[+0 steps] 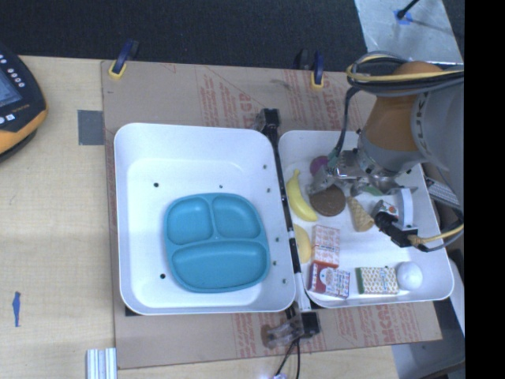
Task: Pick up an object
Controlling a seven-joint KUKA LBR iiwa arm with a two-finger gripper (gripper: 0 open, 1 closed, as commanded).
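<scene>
Spanning wooden bench: cardboard sheet (clamped)

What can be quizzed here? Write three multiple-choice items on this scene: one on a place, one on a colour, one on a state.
1. Where does the plate lie?
A. In the left bin
B. In the right bin
C. On the bare bench

2. What colour is the plate?
A. Red
B. Blue
C. Black

3. How does the banana rest?
A. Standing upright on the plate
B. Hanging from the arm
C. Lying flat in the right bin

Key: 1 A, the plate sits inside the left bin's walls. 2 B, its three compartments are all light blue. 3 C, the banana lies along the right bin's left wall, beside the brown disc.
</scene>
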